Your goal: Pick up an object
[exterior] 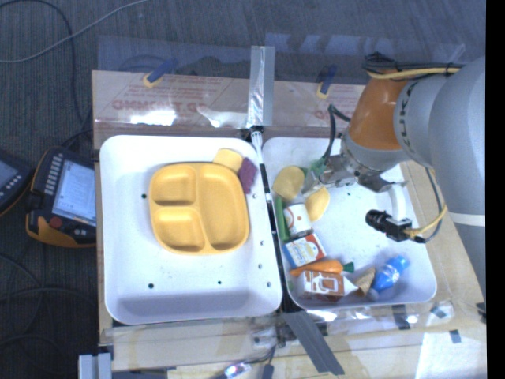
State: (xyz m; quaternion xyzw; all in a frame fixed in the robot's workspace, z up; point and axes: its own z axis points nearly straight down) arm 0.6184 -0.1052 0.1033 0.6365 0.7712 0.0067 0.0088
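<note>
My gripper (322, 178) reaches down into the upper left of the right bin (410, 251), below the arm's orange band (377, 117). Its tip sits among a round yellow object (288, 181), a pale yellow piece (318, 204) and a small green item (318, 166). Whether it touches any of them is hidden by the wrist. Further forward lie a white and red can (297, 218), a small carton (304, 251), an orange box (319, 279), a tan wedge (364, 276) and a blue bottle (390, 274).
The left bin (126, 290) holds a yellow divided plate (197, 208), with a yellow item (228, 159) and a purple item (248, 175) at its far right corner. A black fitting (388, 223) on a cable hangs over the right bin. A teach pendant (63, 196) lies left of the bench.
</note>
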